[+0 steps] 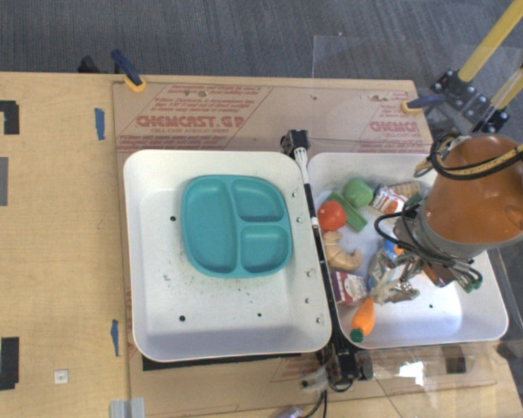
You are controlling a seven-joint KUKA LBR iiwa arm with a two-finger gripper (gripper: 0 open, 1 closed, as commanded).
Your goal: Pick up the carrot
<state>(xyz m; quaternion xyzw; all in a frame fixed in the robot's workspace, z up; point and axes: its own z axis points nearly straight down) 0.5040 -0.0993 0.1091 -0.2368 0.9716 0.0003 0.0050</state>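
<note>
- Gripper (394, 279) is seen low inside the right bin (471, 325), hung beneath the orange band (476, 190) of the arm; whether its fingers are spread or pressed together cannot be told, since wires and metal parts crowd that spot.
- Nothing can be made out between the fingers.
- Carrot (363, 317) is found in the right bin near its front wall, just beside the gripper on the front-left side, lying tilted with its green end toward the front rim.
- Whether the carrot is touched by the gripper cannot be told.
- A red tomato-like piece (332, 214) and a green piece (359, 192) are placed toward the back of the right bin, close to its left wall.
- A pale curved piece (341, 254) is laid between the red piece and the carrot.
- A small printed packet (390, 200) is seen near the back of the right bin, beside the green piece.
- A teal divided plate (236, 225) is set in the left bin (157, 320), which adjoins the right bin's left wall.
</note>
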